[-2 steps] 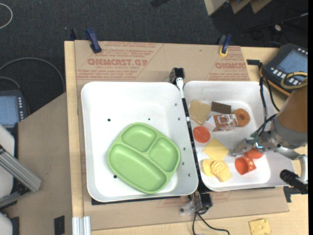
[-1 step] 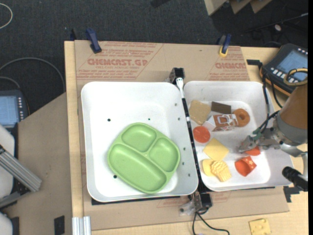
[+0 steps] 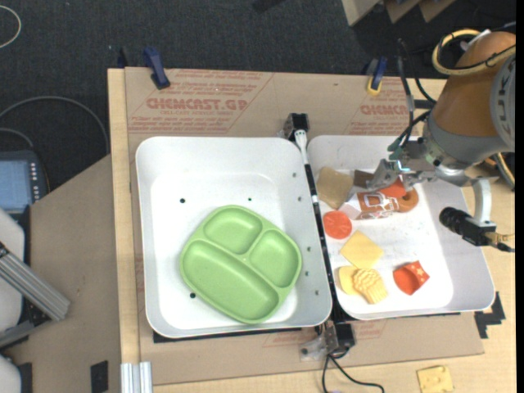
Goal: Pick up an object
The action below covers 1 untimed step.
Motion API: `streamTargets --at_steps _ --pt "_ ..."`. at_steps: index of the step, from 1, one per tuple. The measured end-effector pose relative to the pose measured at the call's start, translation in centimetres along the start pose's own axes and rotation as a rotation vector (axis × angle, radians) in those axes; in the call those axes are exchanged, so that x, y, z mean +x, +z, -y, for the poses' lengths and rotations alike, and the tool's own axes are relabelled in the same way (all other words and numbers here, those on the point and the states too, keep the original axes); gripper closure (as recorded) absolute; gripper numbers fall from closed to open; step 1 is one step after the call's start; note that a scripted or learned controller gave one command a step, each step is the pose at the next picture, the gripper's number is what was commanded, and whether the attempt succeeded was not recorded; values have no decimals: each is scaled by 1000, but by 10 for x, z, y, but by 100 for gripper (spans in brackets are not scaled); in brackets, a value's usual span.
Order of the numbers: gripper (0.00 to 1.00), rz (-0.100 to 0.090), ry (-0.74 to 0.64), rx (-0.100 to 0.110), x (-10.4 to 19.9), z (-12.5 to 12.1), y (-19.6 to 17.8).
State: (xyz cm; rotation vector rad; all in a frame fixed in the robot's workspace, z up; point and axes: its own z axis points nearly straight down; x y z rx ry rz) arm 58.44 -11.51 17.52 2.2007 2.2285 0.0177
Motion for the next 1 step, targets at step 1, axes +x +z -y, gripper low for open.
streamTargets --at_steps 1 --pt "100 -1 4 7 74 3 -51"
